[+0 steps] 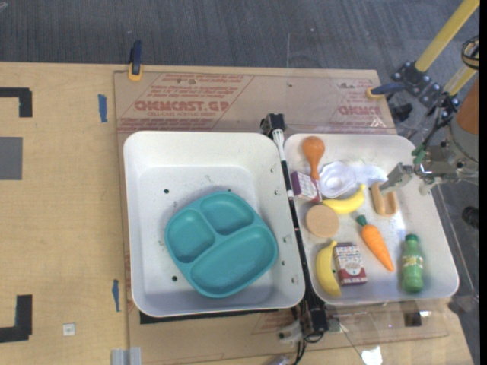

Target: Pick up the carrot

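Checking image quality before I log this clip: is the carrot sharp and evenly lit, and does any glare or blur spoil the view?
Camera view: the carrot is reasonably sharp under soft, even light with faint shadows; the white right bin looks bright but not blown out; the gripper at the bin's right side is slightly soft.

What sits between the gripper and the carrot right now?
In the camera view, the hot dog lies between the gripper at the right bin's upper right and the carrot lower down; bare bin floor separates hot dog from carrot.

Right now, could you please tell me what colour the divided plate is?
The divided plate is teal, seen in the camera view.
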You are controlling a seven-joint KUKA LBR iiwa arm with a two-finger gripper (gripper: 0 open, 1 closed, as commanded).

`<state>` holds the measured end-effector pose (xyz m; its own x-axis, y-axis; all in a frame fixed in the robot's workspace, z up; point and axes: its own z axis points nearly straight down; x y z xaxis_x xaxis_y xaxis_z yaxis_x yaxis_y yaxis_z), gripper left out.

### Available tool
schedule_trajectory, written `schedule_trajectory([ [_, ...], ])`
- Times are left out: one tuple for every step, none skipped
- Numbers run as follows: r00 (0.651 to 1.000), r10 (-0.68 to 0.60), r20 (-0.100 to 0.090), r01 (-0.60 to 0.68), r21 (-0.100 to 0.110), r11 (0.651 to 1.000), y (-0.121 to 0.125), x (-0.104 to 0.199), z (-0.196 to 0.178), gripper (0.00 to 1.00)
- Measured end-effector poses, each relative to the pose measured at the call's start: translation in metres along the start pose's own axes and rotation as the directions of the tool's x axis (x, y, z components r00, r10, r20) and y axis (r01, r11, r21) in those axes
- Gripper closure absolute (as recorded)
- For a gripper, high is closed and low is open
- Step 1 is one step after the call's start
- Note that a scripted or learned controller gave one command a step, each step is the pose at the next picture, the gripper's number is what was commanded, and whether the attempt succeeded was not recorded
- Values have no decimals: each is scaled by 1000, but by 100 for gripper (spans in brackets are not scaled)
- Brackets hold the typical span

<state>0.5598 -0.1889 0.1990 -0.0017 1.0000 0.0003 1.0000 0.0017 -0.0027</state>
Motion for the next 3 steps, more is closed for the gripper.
schedule_trajectory([
  [994, 113, 1, -113, -5, 994, -41, 26, 104, 0],
  [993, 116, 1, -116, -5, 993, -40, 26, 98, 100],
  [989, 148, -3, -148, -5, 989, -33, 105, 0, 100],
])
